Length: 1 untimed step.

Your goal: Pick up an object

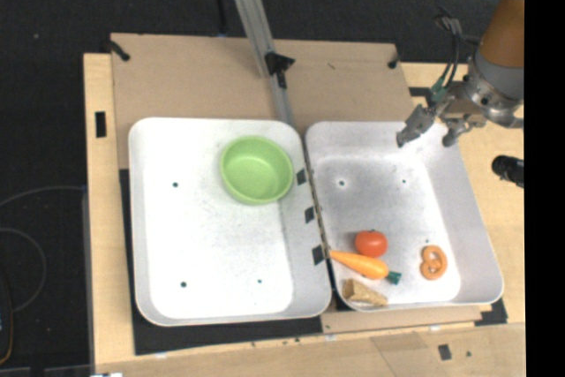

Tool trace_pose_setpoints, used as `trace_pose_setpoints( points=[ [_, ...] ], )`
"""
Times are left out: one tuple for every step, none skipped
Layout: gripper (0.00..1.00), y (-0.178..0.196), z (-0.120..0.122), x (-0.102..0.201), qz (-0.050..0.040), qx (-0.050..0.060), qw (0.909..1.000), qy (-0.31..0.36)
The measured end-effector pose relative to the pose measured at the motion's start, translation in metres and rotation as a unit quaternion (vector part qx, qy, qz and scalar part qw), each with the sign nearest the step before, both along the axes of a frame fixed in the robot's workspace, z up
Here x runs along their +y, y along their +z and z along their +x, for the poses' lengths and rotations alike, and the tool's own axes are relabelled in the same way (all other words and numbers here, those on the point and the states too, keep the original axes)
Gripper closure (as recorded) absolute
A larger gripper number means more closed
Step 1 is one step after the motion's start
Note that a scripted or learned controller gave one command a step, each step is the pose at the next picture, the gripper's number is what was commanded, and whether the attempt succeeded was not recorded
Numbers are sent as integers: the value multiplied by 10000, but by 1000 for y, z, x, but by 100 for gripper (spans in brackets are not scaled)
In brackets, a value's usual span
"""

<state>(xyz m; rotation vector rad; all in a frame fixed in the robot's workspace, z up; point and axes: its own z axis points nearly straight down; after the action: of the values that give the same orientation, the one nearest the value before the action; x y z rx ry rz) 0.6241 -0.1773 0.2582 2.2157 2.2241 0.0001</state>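
Observation:
The right bin (pixel 371 181) holds a red tomato (pixel 372 243), an orange carrot (pixel 360 263) with a green tip, an orange pretzel-shaped piece (pixel 433 262) and a tan bread-like piece (pixel 364 293), all near its front edge. A light green bowl (pixel 257 169) sits at the back of the left bin (pixel 203 260). My gripper (pixel 433 129) hangs above the right bin's back right corner, far from the objects. Its two dark fingers (pixel 412 128) stand apart with nothing between them.
A slanted metal pole (pixel 252 13) rises from behind the gap between the bins. The brown bench (pixel 194 75) extends behind both bins. A dark object (pixel 509 168) lies right of the right bin.

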Motion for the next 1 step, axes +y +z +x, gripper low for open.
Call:
trace_pose_setpoints(
  points=[
    [0,0,0,0,-3,2,10000,1]
  ],
)
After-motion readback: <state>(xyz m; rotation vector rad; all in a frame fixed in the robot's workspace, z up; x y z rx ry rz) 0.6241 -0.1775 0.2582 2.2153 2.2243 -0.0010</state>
